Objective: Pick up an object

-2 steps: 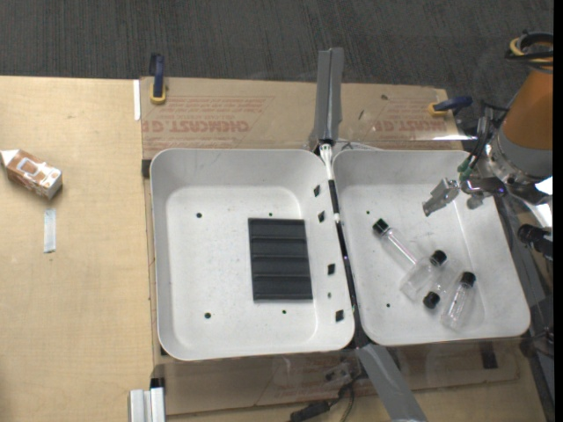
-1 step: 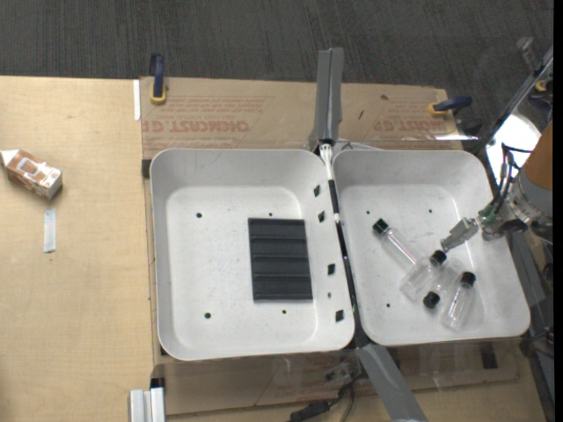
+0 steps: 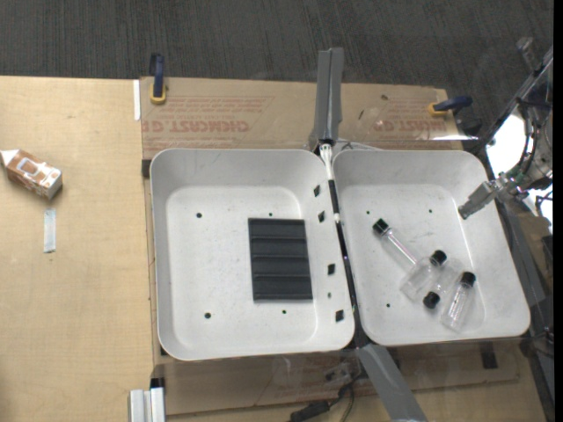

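At the upper right rim of the right bin point(image 3: 493, 161), the gripper point(image 3: 475, 205) pokes in as a grey tip angled down-left toward the bin floor. At this size I can't tell whether it is spread or pinched together, and nothing shows caught in it. It hangs near the rim and well apart from every item, so by my read no grab has begun. The nearest candidates lie in a loose cluster on the right bin's floor. One is a long tube point(image 3: 396, 244), clear with a black cap at its upper-left end, lying flat on a diagonal. Just below and right of it are short vials point(image 3: 457, 301), also clear with black caps, tipped on their sides and touching or nearly touching. They look see-through, round and light, so they are likely to roll or slip if nudged. The left bin point(image 3: 176, 192) holds one black slab point(image 3: 281, 259), a ribbed rectangle lying flat near the centre, far from the gripper. Both bins sit side by side on cardboard point(image 3: 211, 117), which is pinned at the back by clamps point(image 3: 157, 82), probably to stop it sliding. A small box point(image 3: 33, 174) lies on the bench point(image 3: 70, 323) at far left, outside both bins.
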